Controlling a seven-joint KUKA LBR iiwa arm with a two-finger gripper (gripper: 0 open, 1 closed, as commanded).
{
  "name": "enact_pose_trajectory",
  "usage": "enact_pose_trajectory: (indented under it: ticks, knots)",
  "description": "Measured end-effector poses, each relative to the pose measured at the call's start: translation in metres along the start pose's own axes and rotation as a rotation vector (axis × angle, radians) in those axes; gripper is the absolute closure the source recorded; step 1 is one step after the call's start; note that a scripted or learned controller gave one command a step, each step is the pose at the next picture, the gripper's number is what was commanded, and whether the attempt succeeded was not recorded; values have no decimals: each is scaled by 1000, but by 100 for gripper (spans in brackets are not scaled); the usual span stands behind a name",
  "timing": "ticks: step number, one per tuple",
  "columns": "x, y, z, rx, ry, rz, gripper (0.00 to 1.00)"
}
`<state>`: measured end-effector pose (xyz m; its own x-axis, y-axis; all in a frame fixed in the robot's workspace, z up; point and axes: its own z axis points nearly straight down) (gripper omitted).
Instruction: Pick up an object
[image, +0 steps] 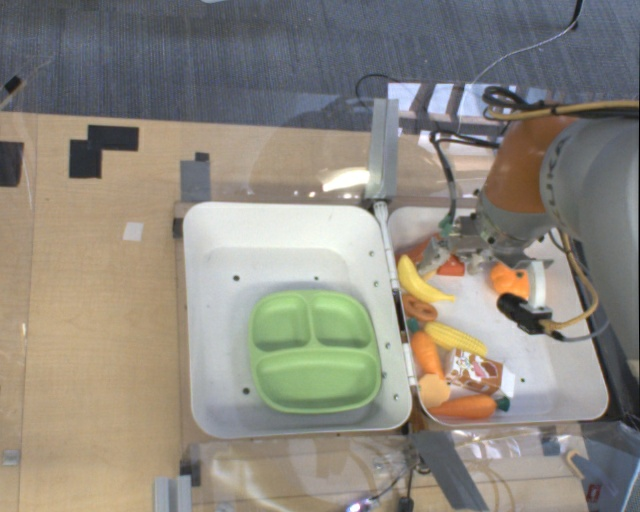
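The right bin (565, 385) holds several toy foods. A yellow banana (420, 283) lies by its left wall, with a corn cob (455, 337) and a carrot (427, 352) below it. A small printed carton (477, 373) and an orange sausage-shaped piece (462, 407) sit near the front. A red piece (450, 266) lies at the back left, and an orange piece (510, 280) is to its right. My gripper (452, 248) hangs low over the back of this bin, right above the red piece. The wrist hides how the gripper meets it.
The left bin (215, 300) carries a green divided plate (314, 350). A metal divider post (383, 150) stands between the bins at the back. The grey arm (590, 200) with its orange band covers the right bin's back right corner, and a black cable (545, 322) loops over that side.
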<state>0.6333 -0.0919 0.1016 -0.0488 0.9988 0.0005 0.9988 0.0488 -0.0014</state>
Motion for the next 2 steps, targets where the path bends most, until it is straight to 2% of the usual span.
enact_pose_trajectory:
  ticks: [1, 2]
  knots:
    - [0, 0, -7, 4, 2, 0, 100]
    - [54, -38, -142, -8, 0, -58, 100]
